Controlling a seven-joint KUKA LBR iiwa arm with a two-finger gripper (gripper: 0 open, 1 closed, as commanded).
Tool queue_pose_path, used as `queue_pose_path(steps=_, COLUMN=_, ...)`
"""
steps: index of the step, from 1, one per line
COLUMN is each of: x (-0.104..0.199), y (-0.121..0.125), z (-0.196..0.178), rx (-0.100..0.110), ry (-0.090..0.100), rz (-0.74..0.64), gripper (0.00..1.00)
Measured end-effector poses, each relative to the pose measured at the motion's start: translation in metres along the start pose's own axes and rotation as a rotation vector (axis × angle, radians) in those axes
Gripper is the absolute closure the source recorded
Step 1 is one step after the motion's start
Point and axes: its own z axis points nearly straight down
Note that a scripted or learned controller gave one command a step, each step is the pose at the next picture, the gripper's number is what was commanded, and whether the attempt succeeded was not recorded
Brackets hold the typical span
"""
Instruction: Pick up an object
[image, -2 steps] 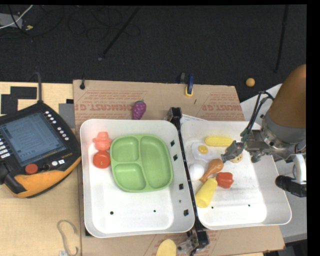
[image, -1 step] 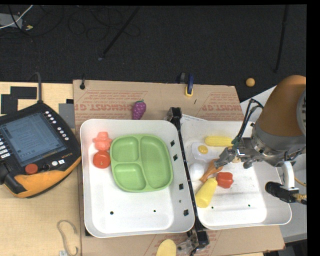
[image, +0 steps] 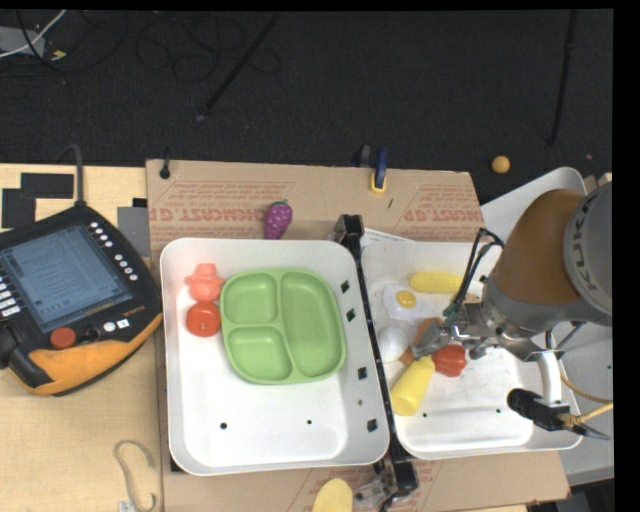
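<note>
From above, the grey arm (image: 560, 260) reaches in from the right and hangs over the right bin (image: 470, 425). Its gripper (image: 447, 345) sits low in the middle of that bin. A small red toy tomato (image: 450, 360) lies right at the fingertips, touching or just under them. Whether the fingers are clamped on it or merely resting against it cannot be told, because the wrist and cables crowd that spot.

Just below and to the left of the jaws lies a yellow bottle-shaped toy (image: 412, 386), tilted, its upper end near the tomato. A thin orange piece (image: 418, 340), perhaps a toy carrot, pokes out just left of the jaws. Up and to the left of them rests a toy fried egg (image: 404, 298), and straight above them, toward the far wall of the bin, a yellow toy corn cob (image: 436, 283).

Well to the left of the jaws, across the divider, the left bin (image: 260, 430) holds a green three-compartment plate (image: 283, 327). Beyond the plate, at its far left, sit a pink toy (image: 204, 282) and a red round toy (image: 203, 319), one just under the other.

Outside the bins, a purple grape toy (image: 278, 218) lies on the cardboard behind the left bin, a yellow object (image: 333, 495) sits at the near edge, and a teach pendant (image: 70, 285) rests on the bench at far left.
</note>
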Motion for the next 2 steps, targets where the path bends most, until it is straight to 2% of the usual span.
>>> queue_pose_path(steps=1, x=0.002, y=0.0, z=0.036, rx=-0.006, ry=-0.002, rz=0.0, gripper=0.0)
queue_pose_path(steps=2, x=0.0, y=0.0, z=0.024, rx=-0.005, ry=-0.001, rz=0.008, gripper=1.0)
